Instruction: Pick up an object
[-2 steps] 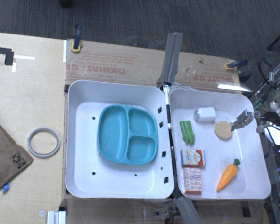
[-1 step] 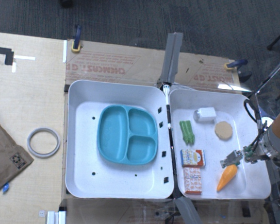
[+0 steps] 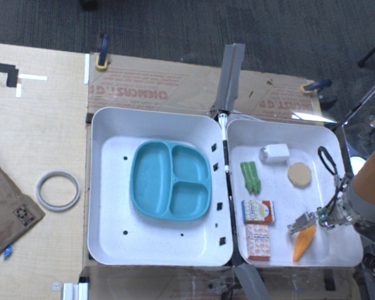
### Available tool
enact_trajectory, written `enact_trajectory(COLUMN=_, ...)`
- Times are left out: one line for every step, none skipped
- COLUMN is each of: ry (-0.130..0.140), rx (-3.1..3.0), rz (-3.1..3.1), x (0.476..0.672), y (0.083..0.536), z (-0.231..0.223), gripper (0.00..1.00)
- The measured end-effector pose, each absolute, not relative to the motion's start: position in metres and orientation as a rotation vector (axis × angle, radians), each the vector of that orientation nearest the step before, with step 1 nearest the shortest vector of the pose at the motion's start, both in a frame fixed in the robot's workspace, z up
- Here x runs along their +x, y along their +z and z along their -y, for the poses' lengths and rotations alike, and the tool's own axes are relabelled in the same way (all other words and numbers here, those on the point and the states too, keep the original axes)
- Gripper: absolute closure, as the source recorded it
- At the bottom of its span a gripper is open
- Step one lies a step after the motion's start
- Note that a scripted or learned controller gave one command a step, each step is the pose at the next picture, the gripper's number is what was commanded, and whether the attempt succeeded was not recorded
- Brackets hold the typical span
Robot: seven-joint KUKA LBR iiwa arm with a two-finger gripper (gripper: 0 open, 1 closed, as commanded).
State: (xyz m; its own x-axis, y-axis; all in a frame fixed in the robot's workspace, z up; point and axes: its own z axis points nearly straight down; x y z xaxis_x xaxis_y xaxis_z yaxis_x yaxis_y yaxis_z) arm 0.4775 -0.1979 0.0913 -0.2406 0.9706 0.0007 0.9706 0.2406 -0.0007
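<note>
A: We have our gripper (image 3: 304, 223) low in the right bin (image 3: 290, 130), at the lower right of the frame, just above the top end of the orange carrot (image 3: 303, 242). Can we tell how the tool stands?

B: Not really. It looks touching or nearly touching the carrot's top, but whether it is apart or closed we cannot tell; too small and cluttered there.

A: Then how do we do this well?

B: We judge the carrot is the target. It lies upright in the frame, near the bin's lower edge, so we should straddle its width, not its length, and go down squarely before closing.

A: And the neighbours?

B: The two small boxes (image 3: 258, 226) sit to its left, apart from it; the tan disc (image 3: 299, 175) above. Room enough, we think.

A: Our arm's pose?

B: It enters from the right edge, orange band (image 3: 372, 182) high, wrist angled down and leftward.
</note>
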Motion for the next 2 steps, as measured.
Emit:
enact_trajectory(ry=-0.001, rx=-1.940, rz=2.471, x=0.478, y=0.100, z=0.198, gripper=1.00)
enact_trajectory(ry=0.002, rx=-2.094, rz=2.341, x=0.533, y=0.193, z=0.107, gripper=1.00)
